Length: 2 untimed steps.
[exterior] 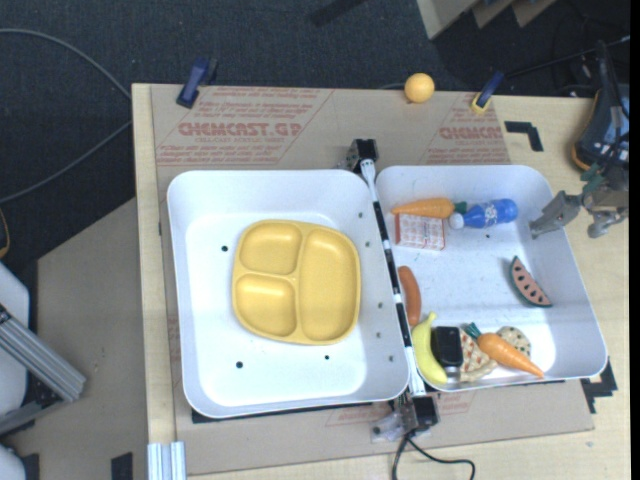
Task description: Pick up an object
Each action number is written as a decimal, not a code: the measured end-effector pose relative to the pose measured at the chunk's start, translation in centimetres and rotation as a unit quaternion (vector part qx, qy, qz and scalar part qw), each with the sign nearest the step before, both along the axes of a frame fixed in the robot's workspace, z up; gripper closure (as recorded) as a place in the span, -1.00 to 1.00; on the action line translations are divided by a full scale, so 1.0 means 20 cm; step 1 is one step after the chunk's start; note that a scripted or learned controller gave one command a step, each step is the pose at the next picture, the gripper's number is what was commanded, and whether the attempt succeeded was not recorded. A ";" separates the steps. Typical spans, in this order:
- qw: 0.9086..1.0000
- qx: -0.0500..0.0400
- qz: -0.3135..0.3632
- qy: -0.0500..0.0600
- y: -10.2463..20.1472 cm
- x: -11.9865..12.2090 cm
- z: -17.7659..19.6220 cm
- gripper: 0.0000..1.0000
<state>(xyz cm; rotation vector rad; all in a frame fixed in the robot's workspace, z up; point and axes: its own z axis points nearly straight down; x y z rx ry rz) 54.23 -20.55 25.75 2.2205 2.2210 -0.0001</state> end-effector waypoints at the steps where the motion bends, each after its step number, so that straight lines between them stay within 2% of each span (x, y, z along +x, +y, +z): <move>1: 1.000 0.001 0.000 0.001 -0.05 0.08 -0.60 -1.00; 2: 1.000 0.000 0.000 0.000 0.05 0.05 -0.87 -1.00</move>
